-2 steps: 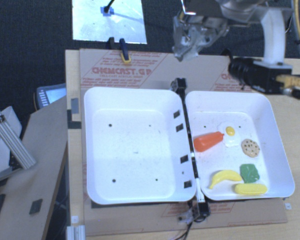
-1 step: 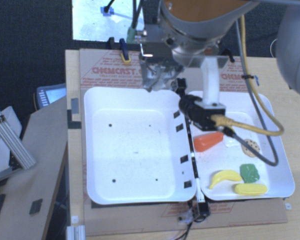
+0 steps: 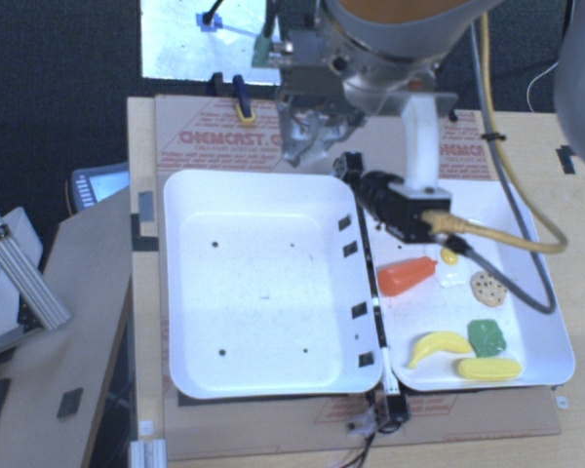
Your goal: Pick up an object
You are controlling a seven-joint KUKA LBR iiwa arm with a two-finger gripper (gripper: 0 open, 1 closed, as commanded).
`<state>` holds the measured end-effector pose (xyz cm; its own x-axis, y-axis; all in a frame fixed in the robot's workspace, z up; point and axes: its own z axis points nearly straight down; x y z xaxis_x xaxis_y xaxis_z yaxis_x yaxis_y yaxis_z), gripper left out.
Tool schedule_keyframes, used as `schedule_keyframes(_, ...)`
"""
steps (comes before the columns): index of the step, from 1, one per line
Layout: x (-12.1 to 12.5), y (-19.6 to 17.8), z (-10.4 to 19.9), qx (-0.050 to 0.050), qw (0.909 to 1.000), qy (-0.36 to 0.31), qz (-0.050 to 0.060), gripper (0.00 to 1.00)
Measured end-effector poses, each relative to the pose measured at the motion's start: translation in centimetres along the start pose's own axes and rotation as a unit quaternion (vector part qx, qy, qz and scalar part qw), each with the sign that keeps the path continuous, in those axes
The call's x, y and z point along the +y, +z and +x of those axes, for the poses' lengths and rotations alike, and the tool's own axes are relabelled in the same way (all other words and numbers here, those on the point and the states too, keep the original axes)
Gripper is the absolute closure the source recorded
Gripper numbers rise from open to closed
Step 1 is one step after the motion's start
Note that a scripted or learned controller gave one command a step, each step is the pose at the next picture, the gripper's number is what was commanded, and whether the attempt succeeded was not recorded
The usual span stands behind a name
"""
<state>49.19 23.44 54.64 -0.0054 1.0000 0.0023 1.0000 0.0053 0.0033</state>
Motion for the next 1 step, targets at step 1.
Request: schedule_keyframes(1,0.03,-1.13,0.01,0.0,1.0,-0.001,-0.001,1.0)
